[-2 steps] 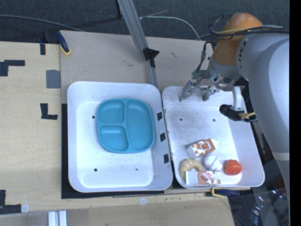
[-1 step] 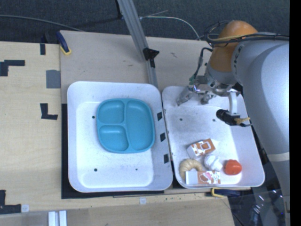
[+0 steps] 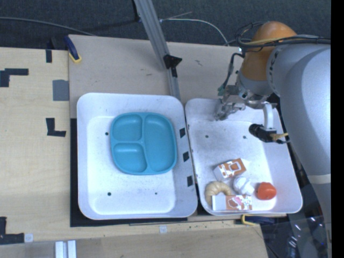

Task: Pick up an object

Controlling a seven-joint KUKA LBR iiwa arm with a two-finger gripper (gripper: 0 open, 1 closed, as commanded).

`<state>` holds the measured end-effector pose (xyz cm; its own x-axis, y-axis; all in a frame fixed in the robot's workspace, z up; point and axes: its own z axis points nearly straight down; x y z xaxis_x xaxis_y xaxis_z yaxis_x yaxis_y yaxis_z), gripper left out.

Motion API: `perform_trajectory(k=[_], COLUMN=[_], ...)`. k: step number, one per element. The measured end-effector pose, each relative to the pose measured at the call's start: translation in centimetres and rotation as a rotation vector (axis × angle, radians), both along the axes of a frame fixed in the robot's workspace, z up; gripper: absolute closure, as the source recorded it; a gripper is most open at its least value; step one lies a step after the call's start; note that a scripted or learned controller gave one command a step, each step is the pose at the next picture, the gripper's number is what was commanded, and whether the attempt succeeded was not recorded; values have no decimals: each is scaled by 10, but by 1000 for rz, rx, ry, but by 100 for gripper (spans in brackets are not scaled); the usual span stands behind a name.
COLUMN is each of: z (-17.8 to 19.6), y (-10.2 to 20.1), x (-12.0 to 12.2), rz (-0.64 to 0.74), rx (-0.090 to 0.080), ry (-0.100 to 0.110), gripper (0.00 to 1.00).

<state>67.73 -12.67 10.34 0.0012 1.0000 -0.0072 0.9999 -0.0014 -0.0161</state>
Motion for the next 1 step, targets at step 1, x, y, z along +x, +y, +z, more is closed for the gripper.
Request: perform_trajectory(k=[1], z=[45], y=[-6], x=[1], rz=[3], rx=[5], ry=[-19], gripper=[100])
